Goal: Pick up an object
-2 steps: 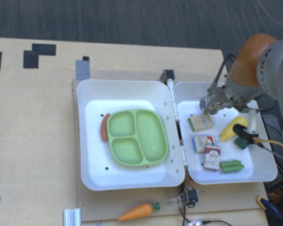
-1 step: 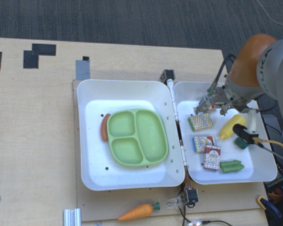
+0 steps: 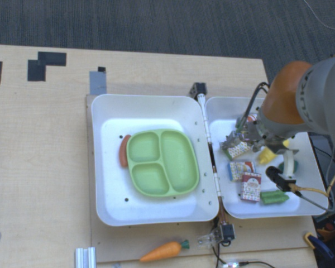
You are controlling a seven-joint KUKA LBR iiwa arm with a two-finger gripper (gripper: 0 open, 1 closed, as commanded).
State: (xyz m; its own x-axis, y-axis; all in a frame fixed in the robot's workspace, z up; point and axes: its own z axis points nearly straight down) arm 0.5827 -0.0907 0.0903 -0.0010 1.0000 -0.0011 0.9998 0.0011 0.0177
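My gripper (image 3: pixel 241 140) hangs low over the upper left part of the right bin (image 3: pixel 307 208), with the grey arm and its orange band reaching in from the right. Right under it lies a small patterned packet (image 3: pixel 237 149); whether it is between the fingers is hidden. Just below lie a blue-and-white packet (image 3: pixel 238 170) and a red-and-white packet (image 3: pixel 250 186). A yellow piece (image 3: pixel 266 156), a white piece (image 3: pixel 289 163) and a green piece (image 3: pixel 274 197) lie to the right of them.
The left bin (image 3: pixel 109 205) holds a green divided plate (image 3: pixel 162 162) with a red sausage-shaped thing (image 3: pixel 123 150) at its left edge. An orange carrot (image 3: pixel 162 251) lies on the bench in front of the bins.
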